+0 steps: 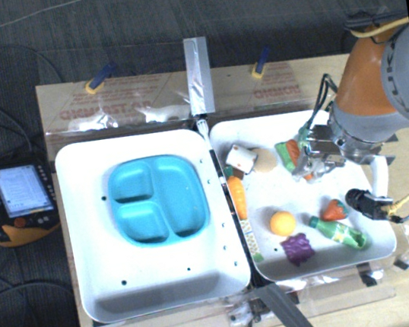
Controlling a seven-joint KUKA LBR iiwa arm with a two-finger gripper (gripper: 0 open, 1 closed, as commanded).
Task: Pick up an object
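A yellow-and-black handheld console point(14, 198) is lying at the far left of the frame, off the desk point(139, 92). Next, the left bin point(94, 292) is holding a blue sectioned tray point(158, 198). In the right bin point(386, 242), an orange carrot point(237, 195) is lying along the left wall, with a white-and-brown piece point(241, 159) and a beige one point(265, 159) above it, an orange ball point(282, 223), a purple grape cluster point(298, 248), a green bottle point(339, 231) and a red strawberry point(333, 210). The gripper point(309, 159) is hovering in the bin's upper right, over a green-and-orange toy point(289, 154), perhaps touching it; whether it is apart or together I cannot tell.
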